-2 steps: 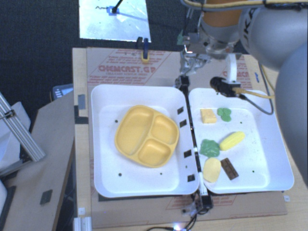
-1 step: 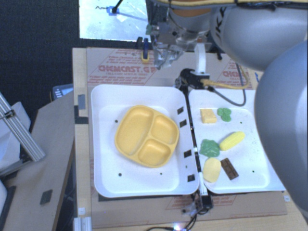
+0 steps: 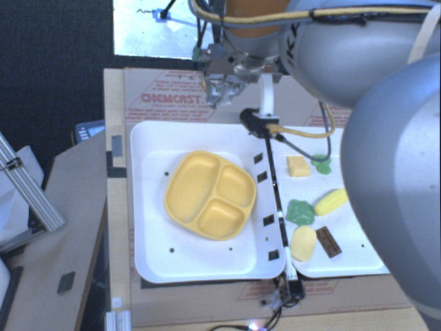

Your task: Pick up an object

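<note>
My gripper (image 3: pixel 217 94) hangs over the far rim of the left bin (image 3: pixel 148 185), beyond a yellow divided plate (image 3: pixel 210 195) that lies in the middle of that bin. In the right bin (image 3: pixel 358 257) lie a pale yellow block (image 3: pixel 298 165), a small green piece (image 3: pixel 321 163), a yellow corn-like piece (image 3: pixel 331 201), a green leafy item (image 3: pixel 300 212), a rounded yellow item (image 3: pixel 303 243) and a brown bar (image 3: pixel 328 241). I see nothing hanging under the gripper.
The arm's large grey body covers the right bin's right side. The divider between the bins (image 3: pixel 274 198) carries black clips. Brown cardboard (image 3: pixel 165 95) lies behind the bins, with a metal frame (image 3: pixel 27 185) at the left.
</note>
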`<state>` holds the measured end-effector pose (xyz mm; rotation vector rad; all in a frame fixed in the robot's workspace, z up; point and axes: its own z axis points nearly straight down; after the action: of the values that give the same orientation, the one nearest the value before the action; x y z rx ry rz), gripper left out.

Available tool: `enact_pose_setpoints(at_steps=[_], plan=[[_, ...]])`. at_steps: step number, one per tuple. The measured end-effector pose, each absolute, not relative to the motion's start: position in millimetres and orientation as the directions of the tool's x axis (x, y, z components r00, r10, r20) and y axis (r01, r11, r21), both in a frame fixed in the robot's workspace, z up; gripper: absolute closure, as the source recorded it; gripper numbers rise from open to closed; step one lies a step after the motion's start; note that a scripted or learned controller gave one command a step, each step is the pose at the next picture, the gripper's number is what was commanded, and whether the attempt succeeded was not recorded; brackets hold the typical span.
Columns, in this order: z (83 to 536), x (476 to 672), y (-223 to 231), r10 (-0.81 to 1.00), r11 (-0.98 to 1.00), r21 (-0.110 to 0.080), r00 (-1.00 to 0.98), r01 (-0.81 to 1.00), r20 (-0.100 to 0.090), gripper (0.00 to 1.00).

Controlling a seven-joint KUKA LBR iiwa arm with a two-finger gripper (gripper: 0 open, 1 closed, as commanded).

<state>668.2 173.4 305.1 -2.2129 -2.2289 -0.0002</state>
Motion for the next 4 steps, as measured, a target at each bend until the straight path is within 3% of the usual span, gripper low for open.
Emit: enact_pose_setpoints(at_steps=[1, 2, 3, 4], plan=[[321, 668.1, 239, 1.000, 0.010, 0.004, -0.010, 1.000, 0.004, 1.00], [272, 668.1, 234, 1.000, 0.003, -0.001, -0.003, 1.000, -0.001, 1.00], [519, 667.9, 234, 1.000, 0.007, 0.020, -0.007, 1.000, 0.006, 1.00], [537, 668.1, 234, 1.000, 0.007, 0.004, -0.007, 1.000, 0.002, 1.00]])
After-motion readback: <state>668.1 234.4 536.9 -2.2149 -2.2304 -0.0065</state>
